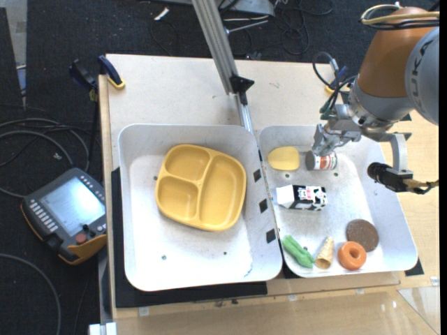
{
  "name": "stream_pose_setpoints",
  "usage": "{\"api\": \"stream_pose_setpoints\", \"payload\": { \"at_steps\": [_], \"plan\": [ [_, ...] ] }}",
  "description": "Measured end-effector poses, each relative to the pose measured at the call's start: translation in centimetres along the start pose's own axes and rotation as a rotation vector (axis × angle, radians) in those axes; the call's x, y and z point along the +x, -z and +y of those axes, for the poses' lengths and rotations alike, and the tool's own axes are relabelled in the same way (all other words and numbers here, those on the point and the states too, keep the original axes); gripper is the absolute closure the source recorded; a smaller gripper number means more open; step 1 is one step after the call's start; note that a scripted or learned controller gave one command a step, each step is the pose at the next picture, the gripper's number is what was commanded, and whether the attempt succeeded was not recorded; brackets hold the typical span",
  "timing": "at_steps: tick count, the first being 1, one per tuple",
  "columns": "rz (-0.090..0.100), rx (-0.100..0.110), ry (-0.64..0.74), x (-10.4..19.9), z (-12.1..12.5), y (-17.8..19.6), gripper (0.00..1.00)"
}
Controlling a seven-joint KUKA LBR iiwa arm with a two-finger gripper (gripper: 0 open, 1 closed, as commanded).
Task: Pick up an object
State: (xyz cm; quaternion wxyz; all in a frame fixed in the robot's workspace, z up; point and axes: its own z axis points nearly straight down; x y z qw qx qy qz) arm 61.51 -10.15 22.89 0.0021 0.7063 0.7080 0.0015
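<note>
My gripper (323,150) hangs low over the back of the right bin (383,202), directly above a small red-and-white can (325,162) that lies on the bin floor. The gripper's tip meets the can's top edge, and I cannot make out whether it grips the can. A pale yellow rounded piece (283,158) lies just left of the can. In front of them sits a black-and-white cow-patterned carton (302,197). Along the bin's front lie a green pod (298,251), a tan cone (325,252), an orange ring (352,255) and a brown disc (362,234).
The left bin (140,145) holds a yellow divided plate (201,187). A slanted metal pole (216,40) comes down to the ridge between the bins. A teach pendant (66,215) lies on the floor at left. The arm's grey and orange body (398,61) fills the upper right.
</note>
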Motion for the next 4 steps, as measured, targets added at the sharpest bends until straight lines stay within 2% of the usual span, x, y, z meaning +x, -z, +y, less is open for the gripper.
{"api": "stream_pose_setpoints", "payload": {
  "at_steps": [1, 3, 4],
  "plan": [
    [-0.001, -0.002, 0.000, 0.0, 0.2, 5.4, 1.00],
    [0.002, 0.003, 0.006, 10.6, 4.3, 4.0, 1.00],
    [0.002, 0.006, 0.006, 16.2, 5.5, 1.6, 1.00]
  ]
}}
